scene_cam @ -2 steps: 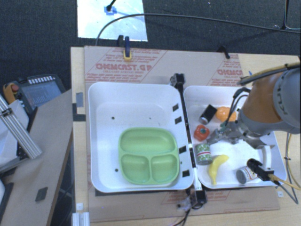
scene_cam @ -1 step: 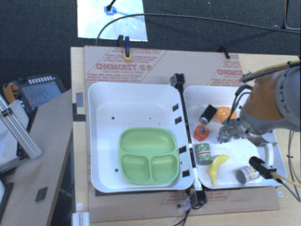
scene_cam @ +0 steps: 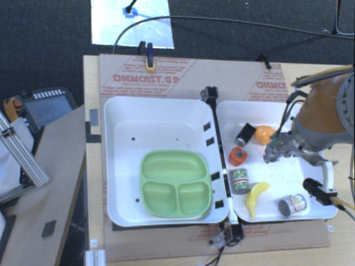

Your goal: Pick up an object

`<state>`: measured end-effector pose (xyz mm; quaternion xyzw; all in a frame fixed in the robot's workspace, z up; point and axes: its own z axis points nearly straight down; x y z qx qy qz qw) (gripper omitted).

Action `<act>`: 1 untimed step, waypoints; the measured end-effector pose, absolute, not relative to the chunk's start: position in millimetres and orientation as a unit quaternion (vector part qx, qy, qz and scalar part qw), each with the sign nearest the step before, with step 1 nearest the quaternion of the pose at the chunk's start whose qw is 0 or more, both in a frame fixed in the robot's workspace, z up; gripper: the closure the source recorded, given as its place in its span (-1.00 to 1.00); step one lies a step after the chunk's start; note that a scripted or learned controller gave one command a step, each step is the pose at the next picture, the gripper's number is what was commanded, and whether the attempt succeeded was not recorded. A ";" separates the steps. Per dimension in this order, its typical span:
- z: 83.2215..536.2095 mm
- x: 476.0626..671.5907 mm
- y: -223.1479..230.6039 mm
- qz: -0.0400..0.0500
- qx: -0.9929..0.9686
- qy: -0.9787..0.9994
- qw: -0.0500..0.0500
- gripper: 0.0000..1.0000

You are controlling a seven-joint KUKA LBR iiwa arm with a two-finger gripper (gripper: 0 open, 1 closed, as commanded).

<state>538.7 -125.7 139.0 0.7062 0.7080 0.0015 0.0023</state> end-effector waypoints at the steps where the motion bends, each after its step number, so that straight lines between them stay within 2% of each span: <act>1: 182.6 542.6 -126.5 0.002 0.706 0.708 0.003 1.00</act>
